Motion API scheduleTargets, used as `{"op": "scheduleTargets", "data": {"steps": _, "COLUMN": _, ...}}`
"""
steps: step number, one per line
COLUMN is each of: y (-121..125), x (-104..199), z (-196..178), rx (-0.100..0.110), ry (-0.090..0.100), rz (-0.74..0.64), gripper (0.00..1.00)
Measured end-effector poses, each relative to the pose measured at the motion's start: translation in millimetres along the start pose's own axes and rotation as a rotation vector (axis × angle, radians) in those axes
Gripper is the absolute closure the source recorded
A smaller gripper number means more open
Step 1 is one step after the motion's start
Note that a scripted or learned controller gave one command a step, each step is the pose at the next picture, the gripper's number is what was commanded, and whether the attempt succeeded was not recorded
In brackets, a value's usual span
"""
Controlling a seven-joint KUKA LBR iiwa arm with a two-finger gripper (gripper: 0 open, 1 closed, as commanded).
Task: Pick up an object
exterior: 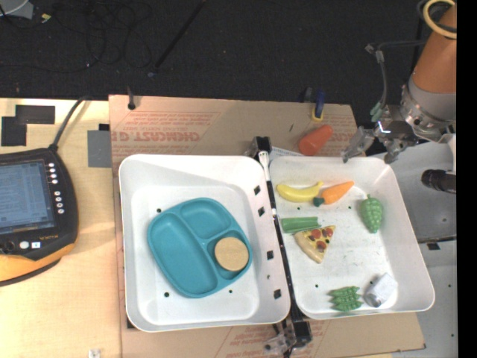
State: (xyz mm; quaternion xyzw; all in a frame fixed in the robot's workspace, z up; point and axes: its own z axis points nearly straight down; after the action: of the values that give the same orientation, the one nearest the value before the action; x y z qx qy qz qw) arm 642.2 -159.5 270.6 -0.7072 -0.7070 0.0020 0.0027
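Observation:
My gripper (373, 148) hangs over the back rim of the right bin (414, 271), near its far right corner. Its fingers are spread open and nothing sits between them. Below it in that bin lie a yellow banana (299, 192), an orange carrot (337, 192), a green leafy bunch (372, 214), a green bean pod (299, 223), a pizza slice (317, 242), a green pea pod (345, 297) and a grey-white piece (379, 290). A red-orange toy (316, 140) rests on the cardboard just behind the bin, to the gripper's left.
The left bin (141, 200) holds a teal divided plate (186, 248) with a round tan cookie (231, 253) in it. A tablet controller (30, 203) lies on the bench at far left. Cables run across the dark background behind.

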Motion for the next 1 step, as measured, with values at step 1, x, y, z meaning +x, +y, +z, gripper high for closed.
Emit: {"op": "scheduleTargets", "data": {"steps": 1, "y": -37.1, "x": -45.8, "z": 99.9, "rx": 0.011, "ry": 0.002, "rz": 0.004, "gripper": 0.0}}
